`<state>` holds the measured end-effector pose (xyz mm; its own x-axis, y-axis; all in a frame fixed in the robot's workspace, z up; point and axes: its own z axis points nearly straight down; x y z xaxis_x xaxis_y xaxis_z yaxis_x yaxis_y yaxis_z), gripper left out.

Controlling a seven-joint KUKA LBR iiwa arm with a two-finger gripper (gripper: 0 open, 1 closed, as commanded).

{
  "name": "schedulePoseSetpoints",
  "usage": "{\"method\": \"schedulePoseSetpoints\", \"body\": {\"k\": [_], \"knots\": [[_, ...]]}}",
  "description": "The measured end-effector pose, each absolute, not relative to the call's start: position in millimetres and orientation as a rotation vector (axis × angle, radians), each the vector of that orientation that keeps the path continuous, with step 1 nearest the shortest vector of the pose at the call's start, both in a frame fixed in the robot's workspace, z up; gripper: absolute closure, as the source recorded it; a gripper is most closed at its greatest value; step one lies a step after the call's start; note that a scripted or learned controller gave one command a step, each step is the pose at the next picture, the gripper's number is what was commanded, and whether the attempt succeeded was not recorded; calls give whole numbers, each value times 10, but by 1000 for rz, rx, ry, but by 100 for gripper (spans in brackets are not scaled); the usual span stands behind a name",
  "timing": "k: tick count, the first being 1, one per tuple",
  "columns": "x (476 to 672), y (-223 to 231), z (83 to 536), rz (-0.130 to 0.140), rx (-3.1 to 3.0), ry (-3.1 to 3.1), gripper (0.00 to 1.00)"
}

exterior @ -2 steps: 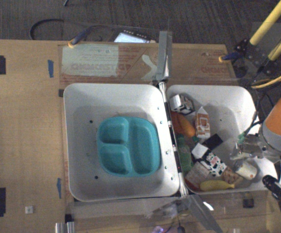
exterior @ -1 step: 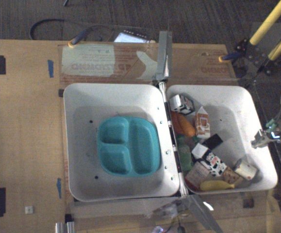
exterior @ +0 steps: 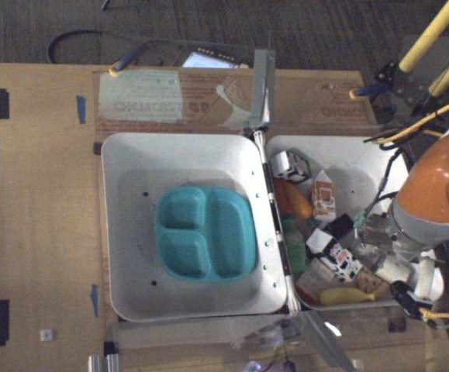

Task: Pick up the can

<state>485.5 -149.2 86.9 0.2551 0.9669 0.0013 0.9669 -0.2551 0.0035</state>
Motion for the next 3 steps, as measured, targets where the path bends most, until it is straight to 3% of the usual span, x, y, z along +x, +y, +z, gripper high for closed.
{"method": "schedulePoseSetpoints", "body": {"k": [1,2,3], "knots": [[4797,-1217,1793,-2,2716,1580,100],[4800,-1750,2876,-2,2917,1165,100],[5044,-1365,1531,-7,3028,852,100]]}}
